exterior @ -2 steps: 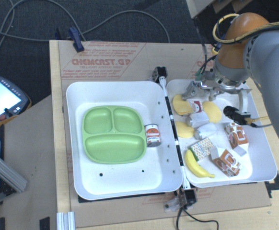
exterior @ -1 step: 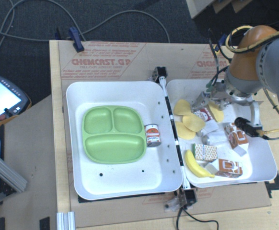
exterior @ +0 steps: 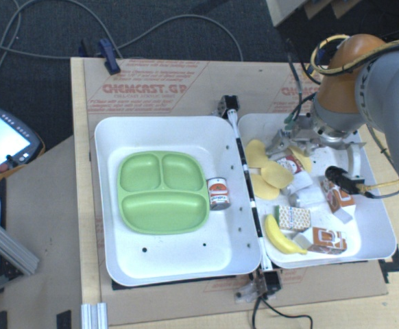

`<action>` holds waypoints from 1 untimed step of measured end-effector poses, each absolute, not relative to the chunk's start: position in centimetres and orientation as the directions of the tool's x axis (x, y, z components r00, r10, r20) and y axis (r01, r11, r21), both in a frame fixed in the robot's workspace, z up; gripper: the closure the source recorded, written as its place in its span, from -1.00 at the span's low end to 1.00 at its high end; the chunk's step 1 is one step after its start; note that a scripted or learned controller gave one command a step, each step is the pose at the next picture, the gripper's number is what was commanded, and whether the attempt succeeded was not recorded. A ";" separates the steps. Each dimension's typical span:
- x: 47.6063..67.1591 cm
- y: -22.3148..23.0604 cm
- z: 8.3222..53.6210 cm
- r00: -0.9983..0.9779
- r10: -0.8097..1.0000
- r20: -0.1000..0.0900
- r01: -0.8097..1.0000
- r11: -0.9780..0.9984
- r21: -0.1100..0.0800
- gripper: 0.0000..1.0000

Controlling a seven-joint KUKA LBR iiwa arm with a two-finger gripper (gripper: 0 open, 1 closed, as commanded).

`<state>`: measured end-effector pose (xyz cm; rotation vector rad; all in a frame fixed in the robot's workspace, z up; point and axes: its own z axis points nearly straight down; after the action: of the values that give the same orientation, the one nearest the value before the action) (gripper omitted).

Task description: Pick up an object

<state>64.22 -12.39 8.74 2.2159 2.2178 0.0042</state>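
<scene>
At the near edge of the right bin lie a banana and a small orange-and-white carton, with a patterned packet just behind the banana. A second small carton sits a little farther back toward the right wall. The left bin holds a green divided plate near its middle, and a small can with a red label lies just beside the plate's right rim, close to the wall shared by the two bins. Farther into the right bin, pale yellow chips lie in a loose heap against the left wall, with a red-and-white wrapper next to them. The gripper hangs low over the far part of this bin, above the clutter near the chips and wrapper; whether its parts are spread or closed cannot be told, and nothing is seen pinched in it. Behind it the grey arm with its orange band enters from the right. Both bins rest on a brown board surface printed with red lettering, where a blue clip sits at the far left corner.
</scene>
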 end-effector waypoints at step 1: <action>64.3 -13.6 8.5 0.000 1.000 -0.001 1.000 0.000 0.002 -1.00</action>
<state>64.25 -13.61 8.49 2.2201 2.2199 0.0008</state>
